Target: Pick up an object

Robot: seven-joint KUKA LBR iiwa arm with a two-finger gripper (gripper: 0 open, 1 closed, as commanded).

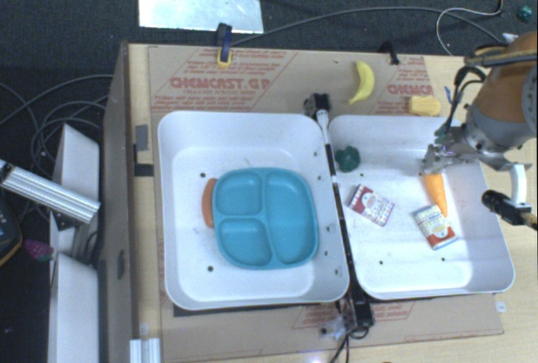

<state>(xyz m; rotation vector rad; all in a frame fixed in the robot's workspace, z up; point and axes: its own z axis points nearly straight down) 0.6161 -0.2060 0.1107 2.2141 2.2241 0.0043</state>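
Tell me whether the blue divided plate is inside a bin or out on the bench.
Inside. The blue divided plate lies flat on the floor of the left bin, its walls surrounding it.

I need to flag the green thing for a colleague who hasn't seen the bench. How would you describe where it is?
Start at the right bin of the two white ones. Look to its upper left corner, by the divider between the bins: the small dark green object sits there alone. Its neighbours, the red-and-white packet and the carrot, lie lower and further right; it is the only green, rounded item.
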